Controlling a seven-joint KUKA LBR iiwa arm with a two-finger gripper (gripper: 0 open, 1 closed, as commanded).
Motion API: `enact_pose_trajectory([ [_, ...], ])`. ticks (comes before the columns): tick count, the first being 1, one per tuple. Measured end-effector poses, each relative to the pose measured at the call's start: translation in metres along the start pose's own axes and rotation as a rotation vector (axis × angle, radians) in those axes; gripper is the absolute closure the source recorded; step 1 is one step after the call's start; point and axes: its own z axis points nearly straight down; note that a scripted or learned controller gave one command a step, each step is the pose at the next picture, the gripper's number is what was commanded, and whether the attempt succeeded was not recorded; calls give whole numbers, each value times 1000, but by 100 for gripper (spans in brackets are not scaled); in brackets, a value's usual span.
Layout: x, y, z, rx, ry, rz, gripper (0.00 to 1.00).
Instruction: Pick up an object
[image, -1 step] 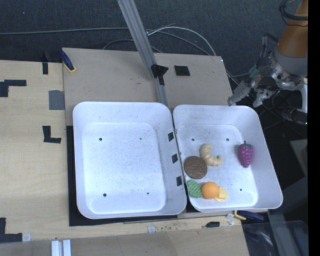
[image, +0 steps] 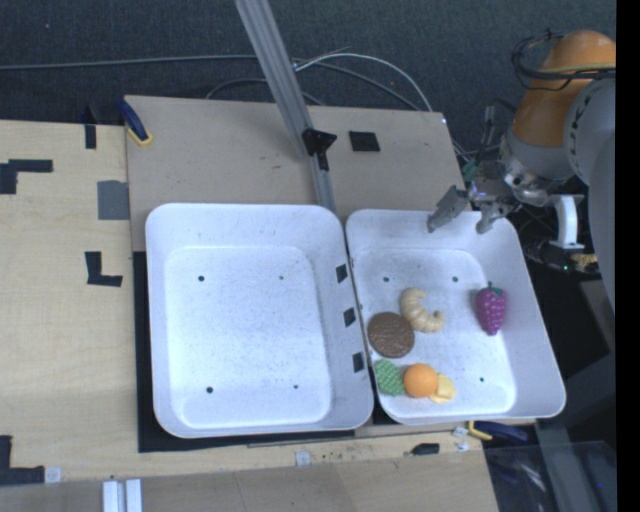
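White plastic is the setting: two shallow bins side by side, and all the candidates lie in the right bin, in the lower right part of the frame. The gripper hangs over that bin's upper rim, right of centre in the frame, with its two fingers spread apart and nothing between them.

Everything to pick lies below the gripper in the picture, toward the bottom edge. Nearest is the pale croissant-like pastry, lower and slightly left of the gripper, its curved length running roughly top to bottom. The purple grape bunch sits at about the same height in the frame but just right of the gripper's line, and it also lies lengthwise up and down, apart from the rest. The brown round cookie touches or nearly touches the pastry at lower left. Further down, near the bin's bottom rim, the green ridged piece and the orange fruit sit pressed together.

My judgement is that the coming move is a reach down-frame, and the grape bunch, standing alone, offers the cleanest grasp.
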Motion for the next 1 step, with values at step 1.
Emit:
enact_pose_trajectory([
  [1,5,-133,52,-2,-1,3,0],
])
